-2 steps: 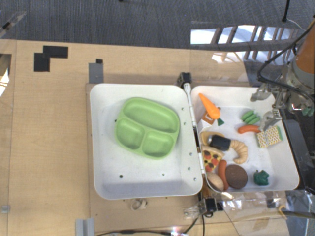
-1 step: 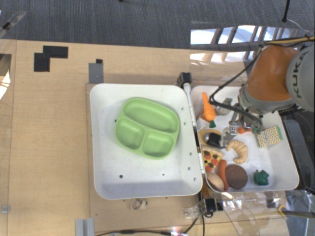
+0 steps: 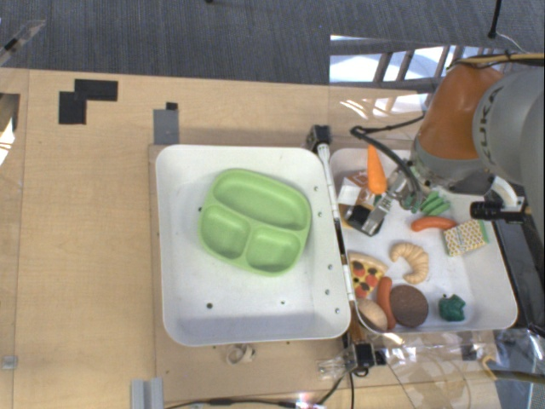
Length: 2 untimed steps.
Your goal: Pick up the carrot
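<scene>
The carrot [image 3: 375,169] is a short orange piece at the back left of the right bin [image 3: 498,279], lying with one end towards the bin's far wall. My gripper [image 3: 386,192] reaches in from the right and sits right at the carrot's near end. Whether it touches or holds the carrot cannot be told from this view.
The left bin [image 3: 183,313] holds a green divided plate [image 3: 255,221]. The right bin also holds green beans [image 3: 435,203], a red pepper [image 3: 433,223], a cracker [image 3: 464,239], a croissant [image 3: 413,261], a pizza slice [image 3: 366,273], a sausage [image 3: 385,295], a brown round piece [image 3: 410,306] and broccoli [image 3: 452,308].
</scene>
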{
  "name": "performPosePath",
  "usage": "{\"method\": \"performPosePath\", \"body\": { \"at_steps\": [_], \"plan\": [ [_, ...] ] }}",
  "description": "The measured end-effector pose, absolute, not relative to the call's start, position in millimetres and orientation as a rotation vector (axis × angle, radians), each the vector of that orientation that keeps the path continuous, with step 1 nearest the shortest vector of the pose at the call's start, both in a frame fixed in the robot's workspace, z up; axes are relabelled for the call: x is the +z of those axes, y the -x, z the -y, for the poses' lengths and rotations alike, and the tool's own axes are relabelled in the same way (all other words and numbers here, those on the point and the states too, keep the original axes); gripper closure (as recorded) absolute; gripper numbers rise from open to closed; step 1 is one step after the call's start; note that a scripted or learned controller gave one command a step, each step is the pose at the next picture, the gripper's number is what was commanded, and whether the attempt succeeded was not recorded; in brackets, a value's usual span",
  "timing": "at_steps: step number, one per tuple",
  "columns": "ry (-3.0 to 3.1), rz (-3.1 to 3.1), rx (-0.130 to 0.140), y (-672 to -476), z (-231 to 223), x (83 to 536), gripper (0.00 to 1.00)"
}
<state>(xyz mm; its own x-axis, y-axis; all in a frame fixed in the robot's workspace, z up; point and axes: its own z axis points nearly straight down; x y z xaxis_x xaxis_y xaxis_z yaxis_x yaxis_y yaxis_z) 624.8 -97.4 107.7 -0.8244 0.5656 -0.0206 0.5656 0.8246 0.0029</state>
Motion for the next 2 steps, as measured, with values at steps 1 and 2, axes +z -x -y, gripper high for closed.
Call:
{"method": "performPosePath", "body": {
  "at_steps": [1, 2],
  "plan": [
    [-1.089, -2.913, 0.004, -654.9, 108, 108, 0.0],
    [-1.003, -2.982, 0.006, -661.6, 171, 91, 0.0]
  ]
}}
